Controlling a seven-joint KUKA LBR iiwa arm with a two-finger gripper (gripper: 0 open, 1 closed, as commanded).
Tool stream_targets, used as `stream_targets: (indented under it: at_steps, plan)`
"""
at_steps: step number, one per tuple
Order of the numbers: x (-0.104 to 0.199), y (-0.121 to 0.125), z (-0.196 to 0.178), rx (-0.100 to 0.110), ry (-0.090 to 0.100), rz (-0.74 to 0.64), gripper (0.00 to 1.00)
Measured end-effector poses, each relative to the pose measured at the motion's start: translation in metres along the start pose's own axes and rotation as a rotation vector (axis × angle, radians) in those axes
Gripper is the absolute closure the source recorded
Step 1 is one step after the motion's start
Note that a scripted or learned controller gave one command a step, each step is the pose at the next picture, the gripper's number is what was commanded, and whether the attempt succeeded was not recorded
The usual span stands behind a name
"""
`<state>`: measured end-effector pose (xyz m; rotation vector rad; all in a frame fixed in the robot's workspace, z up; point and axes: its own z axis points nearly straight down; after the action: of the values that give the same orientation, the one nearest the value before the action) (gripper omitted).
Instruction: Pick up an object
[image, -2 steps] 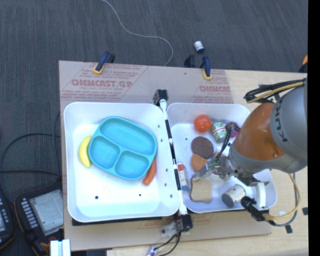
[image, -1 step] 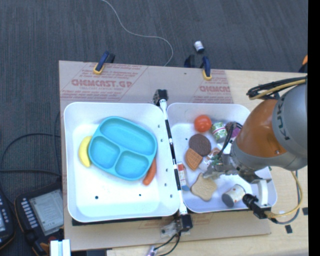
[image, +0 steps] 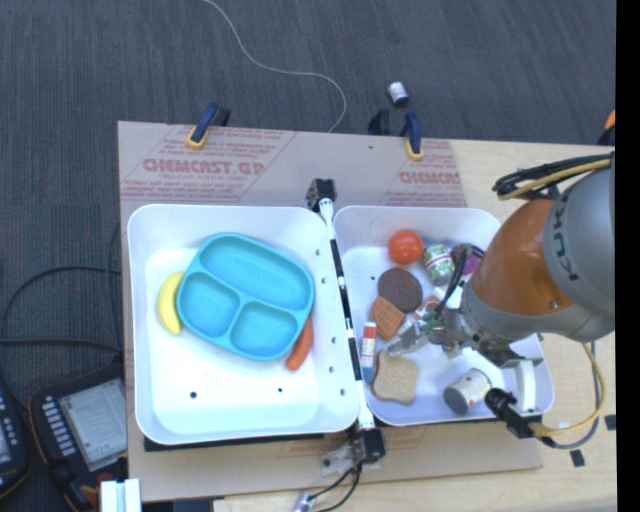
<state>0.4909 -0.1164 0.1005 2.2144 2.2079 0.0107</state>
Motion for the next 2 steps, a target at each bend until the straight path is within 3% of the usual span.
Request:
stream_targets:
  at_steps: [1, 2]
  plan:
    - [0.0006, 0.0009, -0.0100, -0.001, 0.001, -0.001, 1.00]
    - [0.0008, 0.0008, -0.0099, 0.000, 0.001, -0.001, 0.00]
